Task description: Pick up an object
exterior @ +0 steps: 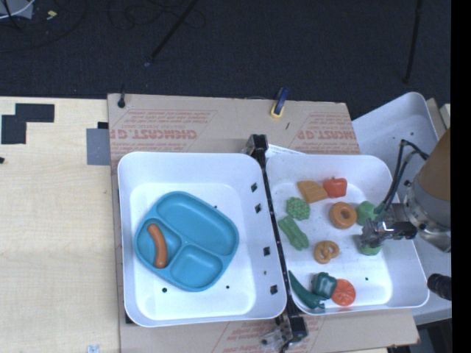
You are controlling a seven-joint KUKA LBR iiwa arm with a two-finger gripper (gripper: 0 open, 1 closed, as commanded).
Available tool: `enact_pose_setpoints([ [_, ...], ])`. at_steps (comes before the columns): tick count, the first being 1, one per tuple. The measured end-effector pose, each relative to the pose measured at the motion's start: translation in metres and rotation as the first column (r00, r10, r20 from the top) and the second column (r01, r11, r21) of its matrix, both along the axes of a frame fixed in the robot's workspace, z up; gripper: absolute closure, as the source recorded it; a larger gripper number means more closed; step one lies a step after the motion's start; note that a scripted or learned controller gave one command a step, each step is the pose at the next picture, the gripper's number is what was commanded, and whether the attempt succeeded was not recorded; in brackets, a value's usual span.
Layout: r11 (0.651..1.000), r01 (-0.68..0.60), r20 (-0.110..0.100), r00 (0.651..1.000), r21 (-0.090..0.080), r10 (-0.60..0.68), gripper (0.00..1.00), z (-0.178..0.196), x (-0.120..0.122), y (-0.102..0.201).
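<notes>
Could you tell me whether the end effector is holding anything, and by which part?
It cannot be told: the end effector sits low over a green object in the right bin, but no grip is visible.

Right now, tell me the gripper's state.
Gripper: low at the right bin's right side, over a green object; open or shut cannot be told, and no grasp is visible.

- Left bin [140, 300]: blue tray [188, 239] fills the middle; bare floor rings it.
- Right bin [397, 285]: toys crowd left and centre; the near-right floor seems open.
</notes>
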State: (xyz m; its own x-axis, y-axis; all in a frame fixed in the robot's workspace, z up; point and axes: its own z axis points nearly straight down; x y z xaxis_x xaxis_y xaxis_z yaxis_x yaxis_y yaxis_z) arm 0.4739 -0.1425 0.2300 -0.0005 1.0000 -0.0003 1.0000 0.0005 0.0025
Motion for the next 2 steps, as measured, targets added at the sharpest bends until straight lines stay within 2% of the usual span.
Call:
enact_pose_setpoints([
  [1,1.0,-0.004,-0.004,1.0,0.002,0.004,1.0,0.005,0.012,0.054],
  [2,1.0,-0.004,-0.006,1.0,0.003,0.004,1.0,0.009,0.01,0.102],
])
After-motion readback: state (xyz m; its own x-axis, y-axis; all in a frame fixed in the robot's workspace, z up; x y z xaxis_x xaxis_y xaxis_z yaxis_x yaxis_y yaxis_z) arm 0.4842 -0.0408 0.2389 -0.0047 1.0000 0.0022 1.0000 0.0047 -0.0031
